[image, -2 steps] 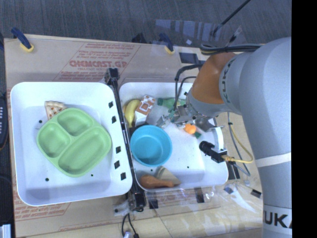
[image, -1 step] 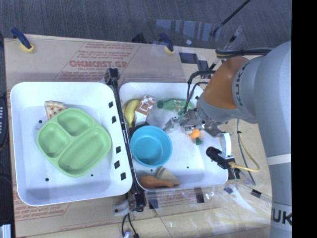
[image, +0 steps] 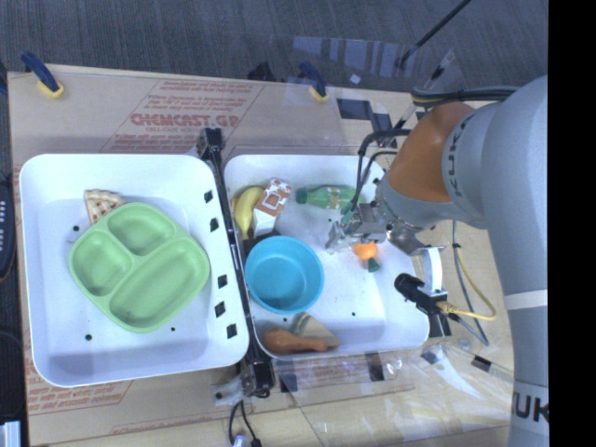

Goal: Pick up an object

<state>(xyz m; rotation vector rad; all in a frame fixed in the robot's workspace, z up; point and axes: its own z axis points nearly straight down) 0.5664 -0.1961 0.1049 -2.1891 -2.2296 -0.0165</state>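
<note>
My gripper (image: 352, 235) is low over the right bin (image: 402, 317), near its right side. A small orange toy with a green end, like a carrot (image: 367, 251), lies right beside and just below the gripper. A green bottle (image: 326, 196) lies on its side just above the gripper. To the left a blue bowl (image: 283, 273) stands in the bin's middle. A banana (image: 245, 210) and a small carton (image: 274, 197) are at the upper left. A brown bread-like piece (image: 296, 341) rests at the bin's front edge.
The left bin (image: 47, 343) holds a green divided plate (image: 140, 265) and a waffle-like wedge (image: 101, 202) at its upper left. A black divider (image: 226, 240) runs between the bins. Cables (image: 466, 296) hang by the right bin's outer wall.
</note>
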